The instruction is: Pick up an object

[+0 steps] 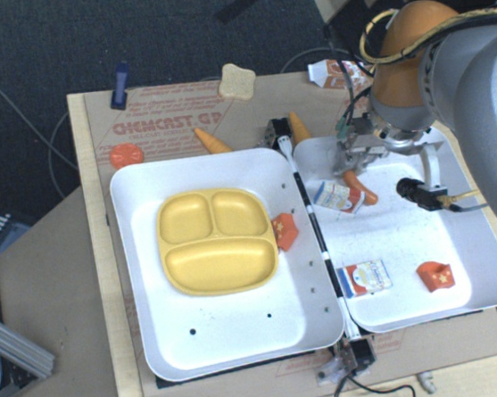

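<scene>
Over the right bin [476, 291], near its far-left corner, the gripper [352, 161] hangs just above a small carton [333, 195] and an orange piece [362, 190] lying touching each other; whether it is released or clenched I cannot tell. Likely risk: with the two so close, a closing grasp could catch both or nudge one aside. Bin wall stands near, so a low approach may scrape it.

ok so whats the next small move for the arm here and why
Probably a short straight descent. The end effector hangs at the far end of the right bin, just above the orange piece lying against the small carton. Nothing is visibly between its tips, so lowering onto that pair seems the likeliest step.
</scene>
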You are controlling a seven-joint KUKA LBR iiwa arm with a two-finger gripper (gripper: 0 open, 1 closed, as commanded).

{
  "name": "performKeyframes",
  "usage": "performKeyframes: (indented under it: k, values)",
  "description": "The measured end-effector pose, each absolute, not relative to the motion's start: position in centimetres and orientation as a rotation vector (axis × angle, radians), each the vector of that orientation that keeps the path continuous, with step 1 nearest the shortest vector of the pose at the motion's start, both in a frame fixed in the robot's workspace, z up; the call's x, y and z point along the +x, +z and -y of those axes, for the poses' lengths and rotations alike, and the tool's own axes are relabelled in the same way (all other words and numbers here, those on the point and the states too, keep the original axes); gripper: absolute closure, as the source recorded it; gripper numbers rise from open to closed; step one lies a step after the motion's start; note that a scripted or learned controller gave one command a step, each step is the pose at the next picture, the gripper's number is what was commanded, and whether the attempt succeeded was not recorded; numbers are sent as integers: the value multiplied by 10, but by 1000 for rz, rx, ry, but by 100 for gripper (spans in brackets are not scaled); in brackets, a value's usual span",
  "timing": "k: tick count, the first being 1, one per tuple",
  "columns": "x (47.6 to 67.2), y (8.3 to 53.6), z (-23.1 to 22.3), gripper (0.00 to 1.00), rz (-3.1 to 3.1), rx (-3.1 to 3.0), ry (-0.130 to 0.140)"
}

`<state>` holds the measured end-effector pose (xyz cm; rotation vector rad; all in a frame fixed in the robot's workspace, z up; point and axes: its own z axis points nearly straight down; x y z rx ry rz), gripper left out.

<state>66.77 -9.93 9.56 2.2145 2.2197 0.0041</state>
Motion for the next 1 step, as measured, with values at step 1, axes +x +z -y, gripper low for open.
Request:
performKeyframes:
  k: [1]
  values:
    - [584, 186, 48, 100, -2223, 2220, 3]
